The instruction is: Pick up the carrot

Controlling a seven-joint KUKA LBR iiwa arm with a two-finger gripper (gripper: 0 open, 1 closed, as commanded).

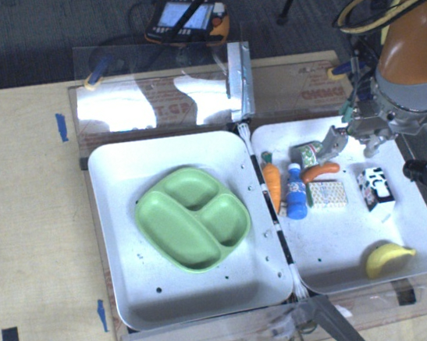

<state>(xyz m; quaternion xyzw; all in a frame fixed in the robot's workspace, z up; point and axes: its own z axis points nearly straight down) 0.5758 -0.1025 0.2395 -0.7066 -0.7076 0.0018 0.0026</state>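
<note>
the carrot (273,183) lies lengthwise against the right bin's (419,231) left wall beside a blue bottle (296,193), likely light, rigid and smooth, best pinched mid-body; the tool (341,138) hovers nearby, its opening i cannot tell.

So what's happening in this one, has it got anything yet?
Nothing is held yet. The arm reaches in from the right, and its gripper hovers over the top of the right bin, near a small grey-green packet. The carrot lies untouched along that bin's left wall, next to a blue bottle. A banana sits near the bin's front edge. The left bin holds a green divided plate.
</note>
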